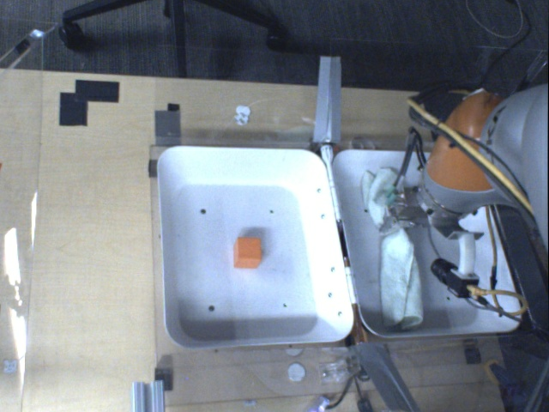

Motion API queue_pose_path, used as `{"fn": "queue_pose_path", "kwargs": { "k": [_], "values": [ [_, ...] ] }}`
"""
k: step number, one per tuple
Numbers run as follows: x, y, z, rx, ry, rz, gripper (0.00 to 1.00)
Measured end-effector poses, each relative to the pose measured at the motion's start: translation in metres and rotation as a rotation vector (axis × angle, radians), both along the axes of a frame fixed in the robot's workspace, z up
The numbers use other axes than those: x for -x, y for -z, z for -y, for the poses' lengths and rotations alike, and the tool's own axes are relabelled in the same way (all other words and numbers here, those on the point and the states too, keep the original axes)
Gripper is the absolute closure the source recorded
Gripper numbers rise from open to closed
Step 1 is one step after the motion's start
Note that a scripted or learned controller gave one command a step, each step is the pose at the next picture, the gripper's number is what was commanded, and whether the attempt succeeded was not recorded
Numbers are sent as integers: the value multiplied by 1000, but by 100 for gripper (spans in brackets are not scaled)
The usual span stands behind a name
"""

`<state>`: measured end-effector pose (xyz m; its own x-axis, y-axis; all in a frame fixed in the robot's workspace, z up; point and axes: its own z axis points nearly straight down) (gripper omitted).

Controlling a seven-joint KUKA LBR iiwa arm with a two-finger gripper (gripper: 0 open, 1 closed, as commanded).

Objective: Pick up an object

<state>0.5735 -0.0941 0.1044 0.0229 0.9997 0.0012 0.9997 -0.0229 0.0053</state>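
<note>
A small orange cube (248,252) lies near the middle of the left white bin (184,187). In the right bin (497,320) a long whitish roll-shaped object (400,280) lies lengthwise along the left wall. A crumpled pale green and white item (376,190) sits just behind it. My gripper (395,215) is down in the right bin between these two, right over the roll's upper end. The arm's grey wrist and orange band (456,157) hide the bin's back right part. I cannot see anything held.
A metal divider post (327,101) stands behind the seam between the bins. Black and yellow cables (467,286) trail from the wrist over the right bin's right side. Wooden bench (86,230) stretches to the left, and an office chair base (176,11) stands on the floor behind.
</note>
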Motion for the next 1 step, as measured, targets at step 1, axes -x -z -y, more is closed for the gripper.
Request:
{"fn": "queue_pose_path", "kwargs": {
  "k": [1],
  "values": [
    [-61, -80, -34, 1, 168, -3, 100]
  ]
}}
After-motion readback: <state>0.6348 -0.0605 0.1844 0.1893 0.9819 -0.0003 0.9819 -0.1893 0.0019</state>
